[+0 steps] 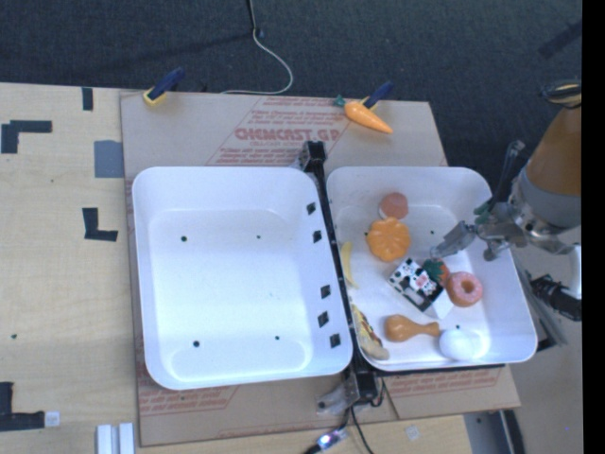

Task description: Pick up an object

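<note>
- Two shallow white bins are seen side by side on a cardboard sheet [274,135]; the left bin [227,272] and the right bin [430,183] are touching along a middle edge.
- The gripper [452,244] is held over the right part of the right bin, with the orange-banded arm [558,173] reaching in from the right side.
- It cannot be told whether the gripper is spread or pressed together, and no object is seen in it.
- Just under the gripper tip, a black-and-white patterned block [413,282] is lying, with a small green piece [435,272] beside it.
- A pink ring [464,289] is placed just right of the block.
- An orange round object [388,240] and a reddish round piece [393,204] are found nearer the middle edge.
- A brown drumstick shape [408,328] and a white ball [460,344] are lying near the front wall.
- A toy carrot [367,116] is left outside the bins, on the cardboard.
</note>
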`<state>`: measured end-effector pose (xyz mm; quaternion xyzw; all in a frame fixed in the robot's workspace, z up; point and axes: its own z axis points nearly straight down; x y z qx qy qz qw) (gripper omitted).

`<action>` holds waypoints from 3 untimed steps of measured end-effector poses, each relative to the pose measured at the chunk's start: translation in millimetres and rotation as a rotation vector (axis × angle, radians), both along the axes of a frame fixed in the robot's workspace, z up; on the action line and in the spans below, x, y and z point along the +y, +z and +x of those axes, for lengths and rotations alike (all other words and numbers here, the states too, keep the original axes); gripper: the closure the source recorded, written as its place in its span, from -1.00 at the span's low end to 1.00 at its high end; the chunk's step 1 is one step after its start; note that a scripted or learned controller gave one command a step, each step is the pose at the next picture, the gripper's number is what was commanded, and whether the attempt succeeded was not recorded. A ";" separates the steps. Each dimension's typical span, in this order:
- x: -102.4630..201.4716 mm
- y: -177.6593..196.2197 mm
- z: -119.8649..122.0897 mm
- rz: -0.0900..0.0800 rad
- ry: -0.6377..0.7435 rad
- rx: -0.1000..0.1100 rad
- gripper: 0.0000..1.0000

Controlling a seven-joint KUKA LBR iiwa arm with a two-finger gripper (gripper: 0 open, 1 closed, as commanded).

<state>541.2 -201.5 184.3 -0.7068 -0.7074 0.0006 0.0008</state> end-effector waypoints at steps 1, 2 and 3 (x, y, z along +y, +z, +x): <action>-0.4 -74.8 -6.7 -0.003 0.002 -0.015 -1.00; 0.5 -63.7 -4.7 -0.001 0.001 -0.020 1.00; -24.9 89.9 -58.1 -0.007 -0.004 -0.013 1.00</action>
